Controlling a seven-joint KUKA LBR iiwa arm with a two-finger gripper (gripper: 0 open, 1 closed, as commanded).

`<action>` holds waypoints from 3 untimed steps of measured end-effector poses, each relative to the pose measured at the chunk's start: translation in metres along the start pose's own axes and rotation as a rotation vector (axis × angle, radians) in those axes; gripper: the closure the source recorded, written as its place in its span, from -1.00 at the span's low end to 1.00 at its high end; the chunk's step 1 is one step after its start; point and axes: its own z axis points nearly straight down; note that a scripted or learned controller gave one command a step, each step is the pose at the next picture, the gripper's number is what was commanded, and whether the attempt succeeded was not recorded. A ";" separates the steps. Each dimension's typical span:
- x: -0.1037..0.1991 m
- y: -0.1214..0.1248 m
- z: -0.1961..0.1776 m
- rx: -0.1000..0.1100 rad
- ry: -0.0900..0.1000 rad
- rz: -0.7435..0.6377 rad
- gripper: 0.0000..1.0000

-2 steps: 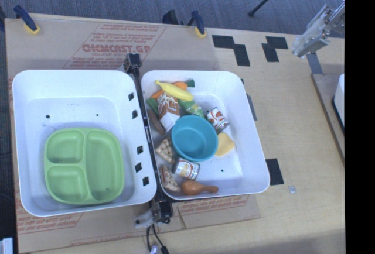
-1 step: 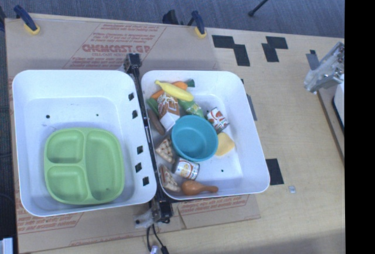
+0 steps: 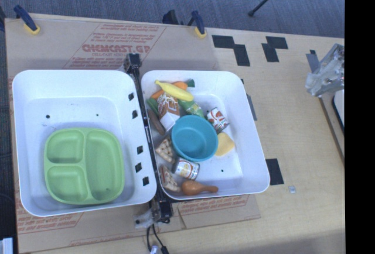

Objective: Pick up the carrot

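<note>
Gripper [image 3: 326, 74] parked far right, well off the bins; finger state can't be told. Carrot [image 3: 176, 86] lies far end of right bin [image 3: 249, 130], touching banana [image 3: 174, 92]. Approach from above, clear of banana.

Carrot [image 3: 174, 86]: mostly hidden under the banana [image 3: 174, 91], orange top and green tip showing at the right bin's [image 3: 249, 130] far end. Gripper [image 3: 326, 75] at right edge, partly cut off, finger state unreadable. Blue bowl [image 3: 194, 137] covers part of the yellow piece [image 3: 225, 144]. Can [image 3: 187, 170] label too small to read.
</note>
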 end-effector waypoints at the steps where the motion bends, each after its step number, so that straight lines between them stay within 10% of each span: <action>1: -0.001 0.000 -0.003 0.002 -0.005 -0.381 1.00; 3: -0.060 0.019 0.003 -0.001 -0.004 -1.026 1.00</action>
